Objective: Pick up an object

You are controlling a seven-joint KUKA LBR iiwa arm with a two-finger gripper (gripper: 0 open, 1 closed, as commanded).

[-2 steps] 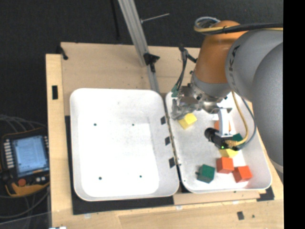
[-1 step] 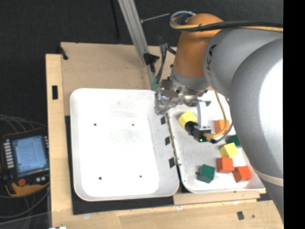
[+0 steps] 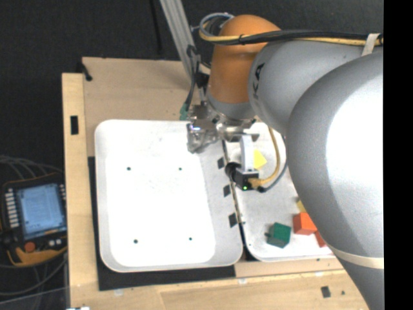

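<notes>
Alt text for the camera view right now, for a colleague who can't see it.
The grey arm reaches in from the right, its pincer over the left bin's upper right corner. The right bin, partly covered by the arm, holds a green block, an orange block and a yellow piece.

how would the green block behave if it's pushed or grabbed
The green block looks boxy with flat faces, so it would probably slide rather than roll. It appears solid and stiff, so it would likely keep its shape in a grasp. It sits close to the orange block in the right bin, so a push might nudge that too.
</notes>
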